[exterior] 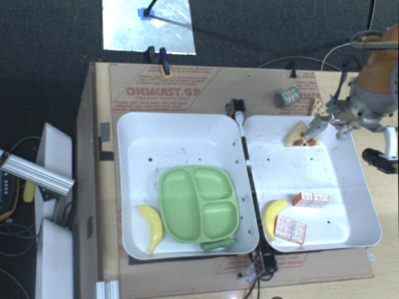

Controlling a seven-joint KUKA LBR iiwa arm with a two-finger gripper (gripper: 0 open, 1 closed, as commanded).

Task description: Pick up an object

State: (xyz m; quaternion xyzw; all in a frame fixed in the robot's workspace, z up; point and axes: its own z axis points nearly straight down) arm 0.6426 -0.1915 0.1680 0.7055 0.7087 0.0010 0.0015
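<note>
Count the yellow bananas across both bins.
2. One yellow toy banana lies in the left white bin, beside the green divided plate. The other yellow banana lies in the right white bin, near its left wall.

arm point(379, 73) cut off by the right edge, hand point(318, 124) blurred, its tip overlapping the pizza slice point(300, 136), print on the two boxes point(290, 229) too small to read, small can point(288, 96) label unreadable

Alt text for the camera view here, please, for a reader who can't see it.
The gripper is low over a pizza slice toy at the back of the right bin, which also holds a banana and two small cartons. The left bin holds a green divided plate and another banana.
</note>
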